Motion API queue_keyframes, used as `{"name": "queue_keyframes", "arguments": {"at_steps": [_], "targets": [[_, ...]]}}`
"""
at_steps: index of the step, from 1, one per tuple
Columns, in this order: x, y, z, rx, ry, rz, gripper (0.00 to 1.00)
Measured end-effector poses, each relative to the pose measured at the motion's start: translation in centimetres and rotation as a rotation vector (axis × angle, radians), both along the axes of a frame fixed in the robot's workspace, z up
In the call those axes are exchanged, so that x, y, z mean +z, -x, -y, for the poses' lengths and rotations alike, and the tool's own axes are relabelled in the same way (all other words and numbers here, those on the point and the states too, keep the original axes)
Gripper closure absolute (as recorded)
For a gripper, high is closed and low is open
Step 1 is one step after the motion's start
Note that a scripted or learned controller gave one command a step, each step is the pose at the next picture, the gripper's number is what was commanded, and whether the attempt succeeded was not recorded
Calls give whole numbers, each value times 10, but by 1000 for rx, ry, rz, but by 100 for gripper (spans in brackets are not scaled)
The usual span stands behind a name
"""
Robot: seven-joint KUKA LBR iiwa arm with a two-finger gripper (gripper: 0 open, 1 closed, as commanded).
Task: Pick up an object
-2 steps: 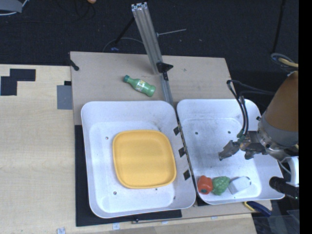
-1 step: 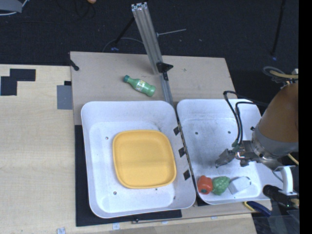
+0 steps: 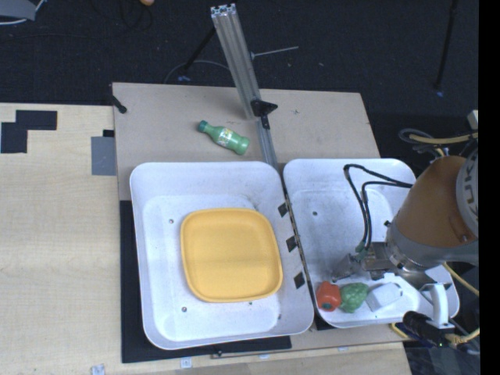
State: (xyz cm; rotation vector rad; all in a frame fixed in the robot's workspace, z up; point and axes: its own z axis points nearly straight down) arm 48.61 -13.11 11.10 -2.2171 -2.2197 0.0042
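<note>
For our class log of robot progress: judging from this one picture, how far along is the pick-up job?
Done: the arm has reached into the right bin, with the end effector low near its front corner. In hand: nothing visibly; the red object and green object lie on the bin floor beside it. Left: grasping and lifting one. The yellow plate sits in the left bin.

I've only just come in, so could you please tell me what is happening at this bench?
The arm reaches in from the right over the right bin, its hand low near the bin's front corner. A red object and a green object lie side by side there, just ahead of the hand. The left bin holds a yellow plate. A green bottle lies on the board behind the bins.
</note>
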Motion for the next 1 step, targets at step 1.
{"name": "queue_keyframes", "arguments": {"at_steps": [1], "targets": [[12, -1, 2, -3, 1, 4, 100]]}}
